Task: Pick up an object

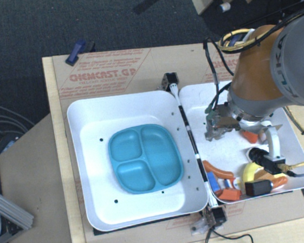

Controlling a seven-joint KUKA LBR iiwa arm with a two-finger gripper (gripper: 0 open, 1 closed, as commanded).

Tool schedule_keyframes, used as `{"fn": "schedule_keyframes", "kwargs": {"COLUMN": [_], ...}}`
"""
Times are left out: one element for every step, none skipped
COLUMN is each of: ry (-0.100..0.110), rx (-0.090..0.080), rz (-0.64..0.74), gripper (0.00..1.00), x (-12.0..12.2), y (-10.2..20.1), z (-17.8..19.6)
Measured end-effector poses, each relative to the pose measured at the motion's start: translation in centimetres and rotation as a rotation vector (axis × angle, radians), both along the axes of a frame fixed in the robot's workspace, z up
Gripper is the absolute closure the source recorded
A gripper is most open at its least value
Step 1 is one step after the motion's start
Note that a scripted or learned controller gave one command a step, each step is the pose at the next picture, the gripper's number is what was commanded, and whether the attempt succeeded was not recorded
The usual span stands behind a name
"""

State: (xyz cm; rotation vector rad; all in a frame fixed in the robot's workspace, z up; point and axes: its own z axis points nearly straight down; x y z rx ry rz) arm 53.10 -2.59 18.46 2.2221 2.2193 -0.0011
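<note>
Camera view looks down on my worktop [119, 75], where two shallow white bins sit side by side. My arm [269, 69] reaches in from the right, grey with its orange band, and my jaws [218, 128] hang over the far left part of the right bin [193, 98], close to the divider between the bins. How wide my jaws stand I cannot tell from this angle, and I see nothing gripped in them. The left bin [87, 125] holds a blue divided plate [145, 158] lying flat near its middle. The objects I could pick lie crowded in the near part of the right bin: an orange curved piece [217, 169] just right of the divider, a yellow object [250, 171] beside it, a black block [259, 188] near the front rim, and other orange bits around them. They all lie nearer than my jaws and apart from them
</note>
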Motion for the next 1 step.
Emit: {"fn": "schedule_keyframes", "kwargs": {"ry": [-0.001], "rx": [0.0], "rz": [0.0], "gripper": [1.0], "x": [2.05], "y": [-9.11], "z": [3.53]}}
